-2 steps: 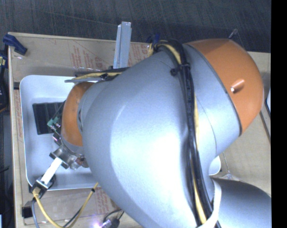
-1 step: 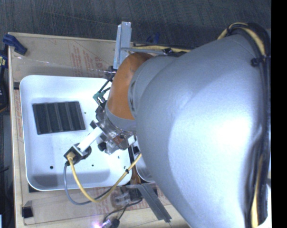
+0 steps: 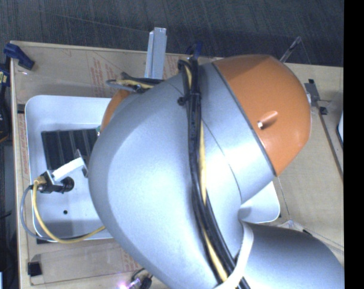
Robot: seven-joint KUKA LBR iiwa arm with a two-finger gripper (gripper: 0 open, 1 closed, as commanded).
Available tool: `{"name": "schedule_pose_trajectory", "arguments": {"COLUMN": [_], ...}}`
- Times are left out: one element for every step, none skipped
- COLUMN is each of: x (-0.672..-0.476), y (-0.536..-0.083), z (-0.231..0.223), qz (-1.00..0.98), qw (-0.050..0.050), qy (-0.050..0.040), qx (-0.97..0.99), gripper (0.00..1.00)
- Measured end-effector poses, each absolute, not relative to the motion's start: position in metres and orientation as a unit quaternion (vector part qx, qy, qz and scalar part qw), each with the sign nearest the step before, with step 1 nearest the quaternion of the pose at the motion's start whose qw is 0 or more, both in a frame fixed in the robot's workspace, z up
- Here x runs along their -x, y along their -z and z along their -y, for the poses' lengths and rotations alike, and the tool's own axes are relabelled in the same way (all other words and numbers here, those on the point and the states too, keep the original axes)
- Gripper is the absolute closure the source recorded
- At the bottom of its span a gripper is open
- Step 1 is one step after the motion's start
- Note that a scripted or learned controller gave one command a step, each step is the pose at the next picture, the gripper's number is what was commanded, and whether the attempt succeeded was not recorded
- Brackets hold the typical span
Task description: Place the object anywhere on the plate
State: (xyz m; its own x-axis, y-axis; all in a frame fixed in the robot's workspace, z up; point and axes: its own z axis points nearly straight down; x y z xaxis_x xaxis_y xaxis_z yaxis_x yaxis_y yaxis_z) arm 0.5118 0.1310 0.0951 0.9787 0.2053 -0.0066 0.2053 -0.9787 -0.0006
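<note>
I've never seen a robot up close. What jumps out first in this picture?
The huge grey arm looms across the middle, hiding most of the bench, with its orange band bulging at upper right. At left, a white bin holds a black ribbed object.

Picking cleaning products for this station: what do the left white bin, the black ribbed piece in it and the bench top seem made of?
White bin: likely moulded plastic, smooth with a soft sheen and rounded corners. Black ribbed piece: perhaps matte plastic or rubber; parallel ridges, no glint. Bench top: looks like bare plywood or fibreboard, tan and dull.
</note>
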Motion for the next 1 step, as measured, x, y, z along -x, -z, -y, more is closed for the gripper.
{"name": "schedule_pose_trajectory", "arguments": {"x": [-0.4972], "y": [-0.2833], "z": [-0.0755], "qz": [-0.165], "qw": [-0.001], "qy": [0.0002], "qx": [-0.986], "gripper": [1.0]}}
